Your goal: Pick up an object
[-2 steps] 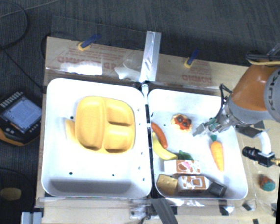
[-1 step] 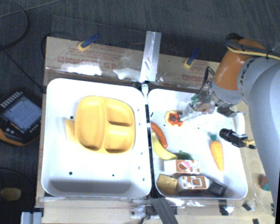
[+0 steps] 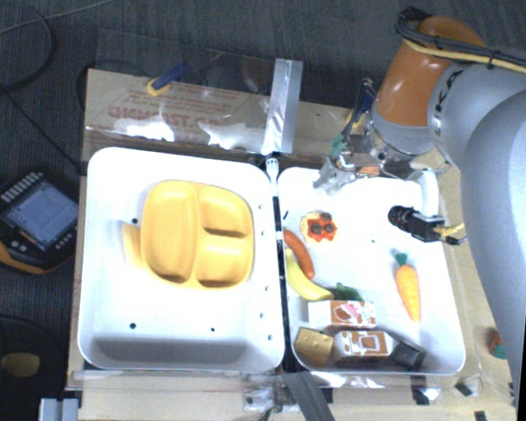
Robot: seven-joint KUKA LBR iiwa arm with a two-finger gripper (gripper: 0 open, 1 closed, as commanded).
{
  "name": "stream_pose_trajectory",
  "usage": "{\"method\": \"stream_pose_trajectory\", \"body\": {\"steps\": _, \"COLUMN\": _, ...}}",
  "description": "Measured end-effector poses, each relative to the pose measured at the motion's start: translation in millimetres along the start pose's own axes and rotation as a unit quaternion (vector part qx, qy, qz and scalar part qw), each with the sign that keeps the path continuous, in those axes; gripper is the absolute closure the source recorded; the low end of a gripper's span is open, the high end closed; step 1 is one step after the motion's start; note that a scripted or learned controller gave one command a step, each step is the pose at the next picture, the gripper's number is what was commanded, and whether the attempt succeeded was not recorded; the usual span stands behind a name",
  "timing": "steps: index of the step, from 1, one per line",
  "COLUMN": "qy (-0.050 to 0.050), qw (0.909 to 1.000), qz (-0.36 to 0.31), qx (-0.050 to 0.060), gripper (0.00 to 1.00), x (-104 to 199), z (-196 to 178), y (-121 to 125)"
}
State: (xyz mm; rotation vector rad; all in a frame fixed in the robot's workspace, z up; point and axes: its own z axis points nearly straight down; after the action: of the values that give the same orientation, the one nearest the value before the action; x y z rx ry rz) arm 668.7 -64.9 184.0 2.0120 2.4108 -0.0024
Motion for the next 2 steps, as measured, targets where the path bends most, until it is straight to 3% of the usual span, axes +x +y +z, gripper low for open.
{"method": "stream_pose_trajectory", "body": {"steps": 1, "qy": 0.0, "qw": 1.0, "qz": 0.0, "qx": 0.001, "gripper": 0.0, "x": 0, "z": 0, "y": 0}}
{"method": "stream_pose_trajectory", "body": {"steps": 2, "qy": -0.001, "qw": 0.9948, "qz": 0.102, "qx": 0.001, "gripper": 0.0, "x": -61, "z": -87, "y": -11}}
